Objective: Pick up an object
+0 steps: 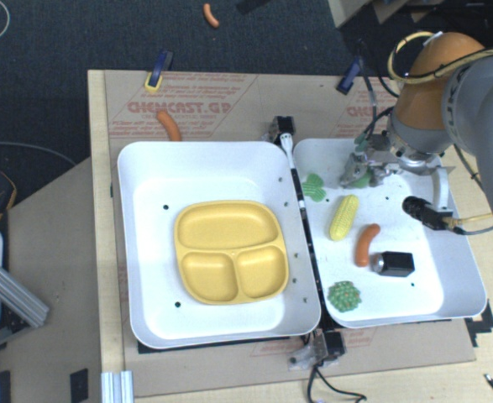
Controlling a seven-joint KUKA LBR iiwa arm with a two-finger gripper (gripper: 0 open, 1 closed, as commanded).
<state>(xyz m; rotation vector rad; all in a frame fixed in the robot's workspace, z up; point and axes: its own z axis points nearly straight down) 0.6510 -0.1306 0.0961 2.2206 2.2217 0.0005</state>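
Note:
My gripper (pixel 360 172) hangs low over the far part of the right bin (pixel 456 296), with nothing visibly in it. Just left of it lies a small green leafy piece (pixel 313 187). A yellow corn cob (pixel 343 217) lies a short way in front of the gripper. Nearer the front are an orange sausage (pixel 366 244), a black block (pixel 395 264) and a green broccoli head (pixel 343 295).
The left bin (pixel 137 225) holds a yellow divided plate (pixel 229 250). Another orange sausage (pixel 170 125) lies on the cardboard behind the left bin. Blue clamps (pixel 157 70) sit at the board's far edge. The ridge between the bins (pixel 301 217) runs just left of the green piece.

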